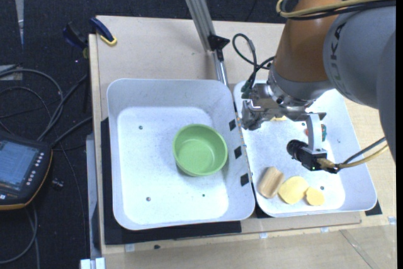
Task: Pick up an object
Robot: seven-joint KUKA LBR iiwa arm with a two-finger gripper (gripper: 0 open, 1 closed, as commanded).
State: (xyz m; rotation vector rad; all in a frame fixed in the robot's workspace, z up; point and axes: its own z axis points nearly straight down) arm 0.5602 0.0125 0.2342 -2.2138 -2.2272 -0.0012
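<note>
The grey arm with its orange band reaches in from three o'clock and hangs over the right-hand shallow white bin (pixel 352 198), its end effector (pixel 255 115) showing as a cluster of dark metal parts near that bin's ten o'clock corner, just beside the wall shared with the left-hand shallow white bin (pixel 119 135). Whether it is spread or pressed together cannot be told from this slanted look, since the wrist body covers much of it; nothing can be seen pinched in it.

The nearest candidates for picking lie in the right bin's six o'clock part: a tan, loaf-shaped lump (pixel 271 181), a round pale yellow piece (pixel 293 189) touching it, and a smaller yellow chunk (pixel 315 197) just beside that. From the end effector the tan lump lies toward five o'clock, apart from it, with bare bin floor between. Its long axis runs roughly from one o'clock to seven o'clock. A small red and green object (pixel 320 131) sits toward three o'clock from the end effector, partly behind a black fitting with a yellow cable.

A round light green plastic bowl (pixel 200 149) rests upright in the middle of the left bin, toward eight o'clock from the end effector and across the shared wall.

As a judgement, the tan lump looks the readiest target: the move would call for a shift toward five o'clock, then a descent.
</note>
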